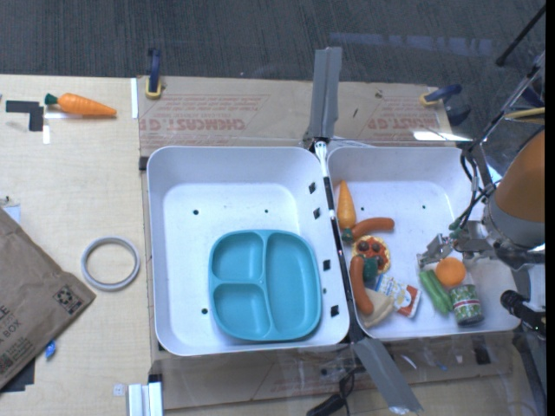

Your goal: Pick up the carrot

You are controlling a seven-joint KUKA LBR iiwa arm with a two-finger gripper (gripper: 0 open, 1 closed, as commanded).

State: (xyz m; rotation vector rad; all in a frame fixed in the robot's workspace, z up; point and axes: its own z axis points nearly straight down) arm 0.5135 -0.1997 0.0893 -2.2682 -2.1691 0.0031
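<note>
Both white bins [165, 232] look like smooth, faintly glossy plastic, the teal divided plate [264, 286] smooth plastic too, on matt pale wood bench [69, 189] with rough brown cardboard [234, 111] along its far edge

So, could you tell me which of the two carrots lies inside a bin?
The carrot by the right bin's left wall; the other carrot lies on the bench outside.

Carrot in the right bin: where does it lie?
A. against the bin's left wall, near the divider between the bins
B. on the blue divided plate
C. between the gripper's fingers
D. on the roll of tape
A: the carrot lies at the right bin's left wall, above the sausage, apart from the gripper.
</note>
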